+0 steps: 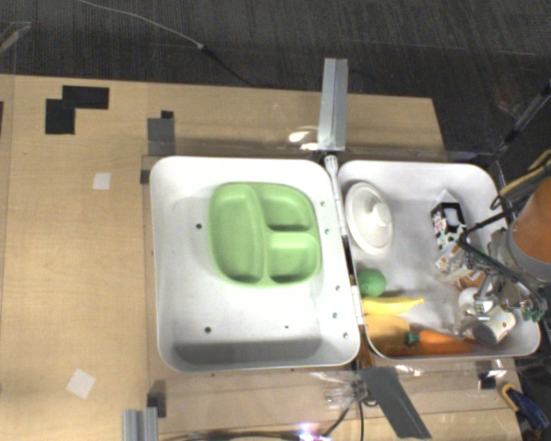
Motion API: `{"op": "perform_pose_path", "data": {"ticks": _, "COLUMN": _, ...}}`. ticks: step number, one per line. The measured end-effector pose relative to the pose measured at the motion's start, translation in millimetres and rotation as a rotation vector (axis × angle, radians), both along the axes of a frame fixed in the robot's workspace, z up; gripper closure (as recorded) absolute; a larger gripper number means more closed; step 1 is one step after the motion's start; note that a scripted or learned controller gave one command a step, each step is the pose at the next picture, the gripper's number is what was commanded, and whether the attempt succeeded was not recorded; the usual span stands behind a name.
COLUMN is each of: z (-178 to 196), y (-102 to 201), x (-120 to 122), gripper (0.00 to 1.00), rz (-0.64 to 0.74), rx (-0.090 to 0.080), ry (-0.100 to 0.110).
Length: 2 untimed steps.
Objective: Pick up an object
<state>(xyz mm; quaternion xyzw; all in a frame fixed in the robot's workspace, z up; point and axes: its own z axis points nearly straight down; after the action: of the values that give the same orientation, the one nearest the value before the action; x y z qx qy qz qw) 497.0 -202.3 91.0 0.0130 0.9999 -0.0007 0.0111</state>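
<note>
We see the arm (pixel 542 232) reaching in from three o'clock, and the hand (pixel 482 310) is low over the right bin (pixel 413 175), toward its five o'clock corner. We cannot tell how the hand stands. Near it, a carrot (pixel 436 343) lies along the six o'clock wall, with a banana (pixel 390 305), a green ball (pixel 372 282) and a white bowl (pixel 369 215) toward nine o'clock. The left bin (pixel 179 274) holds a green divided plate (pixel 262 232).

- Your left bin (pixel 165 274) carries a green divided tray (pixel 262 232).
- Your right bin (pixel 413 177) has a white bowl (pixel 371 215) at 10 o'clock and a green ball (pixel 372 282), banana (pixel 390 305) and carrot (pixel 438 342) toward 7.
- Your end effector (pixel 489 315) sits at 4 o'clock.
</note>
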Motion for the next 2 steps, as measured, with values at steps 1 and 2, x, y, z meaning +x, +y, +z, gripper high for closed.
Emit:
{"op": "perform_pose_path", "data": {"ticks": 1, "z": 0.0, "y": -0.6, "x": -1.9, "gripper": 0.0, "rz": 0.0, "rx": -0.002, "ry": -0.001}}
{"op": "perform_pose_path", "data": {"ticks": 2, "z": 0.0, "y": 0.2, "x": -2.4, "gripper": 0.0, "rz": -0.051, "rx": 0.001, "ry": 0.001}}
